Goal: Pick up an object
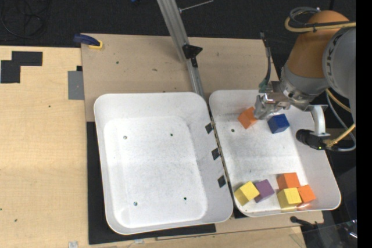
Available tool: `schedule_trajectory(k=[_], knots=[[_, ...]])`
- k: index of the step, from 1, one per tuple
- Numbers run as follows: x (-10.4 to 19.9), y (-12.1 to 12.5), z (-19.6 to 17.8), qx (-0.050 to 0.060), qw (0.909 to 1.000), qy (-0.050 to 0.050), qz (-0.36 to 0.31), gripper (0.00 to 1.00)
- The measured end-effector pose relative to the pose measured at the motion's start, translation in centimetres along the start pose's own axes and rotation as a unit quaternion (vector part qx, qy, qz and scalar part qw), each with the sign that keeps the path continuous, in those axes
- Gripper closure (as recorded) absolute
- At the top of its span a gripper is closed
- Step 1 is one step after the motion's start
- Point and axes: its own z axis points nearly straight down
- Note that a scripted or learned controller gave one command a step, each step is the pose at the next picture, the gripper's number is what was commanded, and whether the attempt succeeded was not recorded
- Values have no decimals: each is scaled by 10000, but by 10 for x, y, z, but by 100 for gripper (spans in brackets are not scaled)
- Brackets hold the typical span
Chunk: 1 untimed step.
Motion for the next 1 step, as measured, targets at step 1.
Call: schedule_trajectory(k=[1], knots=[[-2, 1, -44, 2, 10000, 1, -23, 100]])
